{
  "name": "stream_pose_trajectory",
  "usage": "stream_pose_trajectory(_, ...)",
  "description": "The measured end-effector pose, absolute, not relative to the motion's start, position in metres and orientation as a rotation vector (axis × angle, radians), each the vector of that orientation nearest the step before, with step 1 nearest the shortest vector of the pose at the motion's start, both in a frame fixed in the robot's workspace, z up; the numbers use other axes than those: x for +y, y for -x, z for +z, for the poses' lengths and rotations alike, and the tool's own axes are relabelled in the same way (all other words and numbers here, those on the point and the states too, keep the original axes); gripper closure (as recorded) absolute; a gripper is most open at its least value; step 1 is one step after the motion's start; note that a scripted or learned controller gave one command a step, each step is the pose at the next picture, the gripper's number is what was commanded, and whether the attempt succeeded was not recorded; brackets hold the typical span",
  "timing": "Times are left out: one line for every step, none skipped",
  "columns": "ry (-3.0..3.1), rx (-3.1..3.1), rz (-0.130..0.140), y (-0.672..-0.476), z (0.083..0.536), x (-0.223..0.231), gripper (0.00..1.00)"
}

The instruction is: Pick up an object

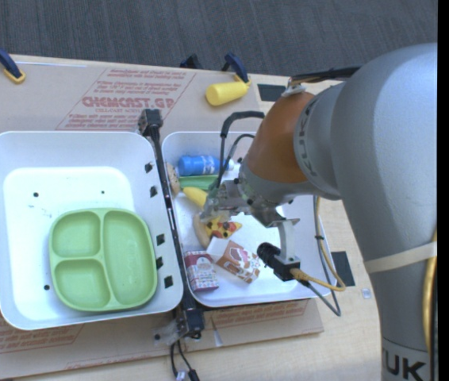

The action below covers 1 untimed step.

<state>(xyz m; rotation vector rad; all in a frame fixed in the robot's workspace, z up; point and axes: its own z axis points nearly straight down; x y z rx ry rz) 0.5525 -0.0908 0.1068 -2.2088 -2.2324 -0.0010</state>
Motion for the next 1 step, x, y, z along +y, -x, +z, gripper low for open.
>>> stream_pose_trajectory(2.21,-2.229,0.003,-0.4764,0.1919,-0.0563,1.0)
